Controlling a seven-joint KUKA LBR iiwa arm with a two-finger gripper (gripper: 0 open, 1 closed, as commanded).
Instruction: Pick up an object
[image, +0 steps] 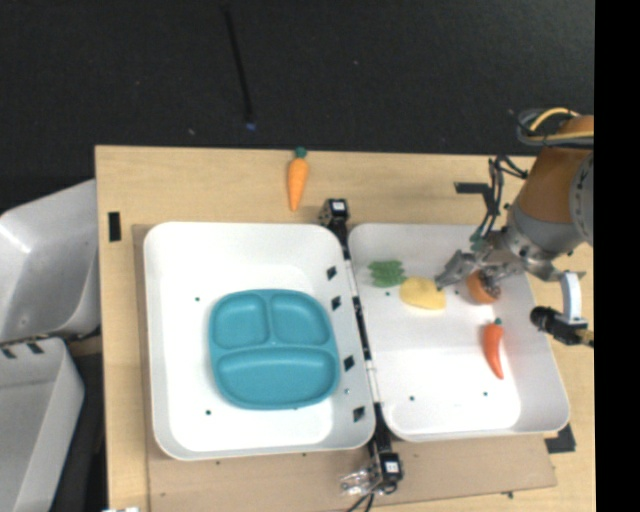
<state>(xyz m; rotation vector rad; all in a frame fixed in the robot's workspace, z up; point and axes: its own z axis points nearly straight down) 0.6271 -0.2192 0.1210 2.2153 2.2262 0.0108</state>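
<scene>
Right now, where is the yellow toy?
The yellow toy lies in the right bin, near its upper left, just below the green toy and left of the gripper.

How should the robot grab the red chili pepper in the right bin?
The red chili pepper lies flat, stem end up in the picture, pointed tip toward the bin's near edge. Best bet: come straight down from above and pinch across its thicker upper half, closing from left and right. Nothing touches it, so both sides look free.

Two white bins (160, 400), one blue plate (272, 348), two carrots (297, 180), one yellow piece (423, 295), one green piece (386, 271), perhaps one orange item (483, 290).
</scene>
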